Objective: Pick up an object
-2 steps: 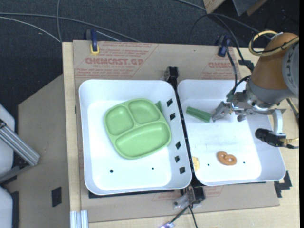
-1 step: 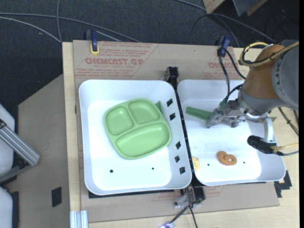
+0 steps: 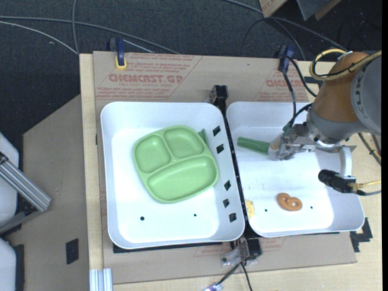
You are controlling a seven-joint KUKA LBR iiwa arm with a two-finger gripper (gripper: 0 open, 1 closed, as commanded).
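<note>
gripper (image 3: 282, 150) low in right bin (image 3: 339, 220), touching end of green stick-shaped object (image 3: 252, 144) near divider; finger state impossible to tell. probably light, stiff, smooth plastic; best pinched across narrow middle. pretzel-like piece (image 3: 290, 202) nearby.

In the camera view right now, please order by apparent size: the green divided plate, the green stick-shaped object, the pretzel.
1. green divided plate
2. green stick-shaped object, its right end hidden by the gripper
3. pretzel
</note>
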